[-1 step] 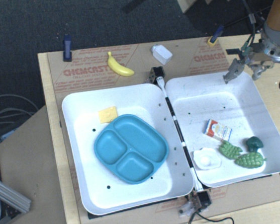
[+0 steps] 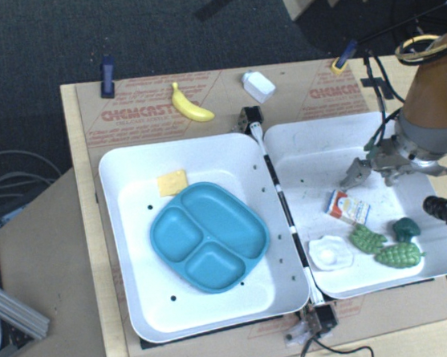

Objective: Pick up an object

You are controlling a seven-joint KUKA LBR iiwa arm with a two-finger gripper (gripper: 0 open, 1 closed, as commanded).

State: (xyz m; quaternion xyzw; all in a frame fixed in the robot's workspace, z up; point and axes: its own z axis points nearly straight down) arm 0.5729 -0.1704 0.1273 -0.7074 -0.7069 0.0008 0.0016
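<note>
Scanning from the near rim of the right bin point(image 2: 317, 154): a toy fried egg point(image 2: 329, 252) lies flat by the front wall. Just beside it is a knobbly green toy vegetable point(image 2: 387, 249), with a dark teal piece point(image 2: 405, 229) close behind that.

A little farther in lies a small white-and-red packet point(image 2: 348, 207), flat on the bin floor and apart from the egg. I take it as my pick candidate. The gripper point(image 2: 373, 175) hangs just beyond it, fingers apparently spread, nothing between them.

Handling judgement: the packet looks light, thin and probably crinkly, so it could slide or fold under a pinch. I would close across its narrow width, low against the floor. The green vegetable seems the more forgiving fallback, being rounded and thick enough to grip at mid-length.

Left bin point(image 2: 132, 225): a blue divided plate point(image 2: 208, 236) with a yellow block point(image 2: 172, 182) touching its far edge.

Beyond both bins, on the bench: a toy banana point(image 2: 190, 105) and a white block point(image 2: 259, 86).
</note>
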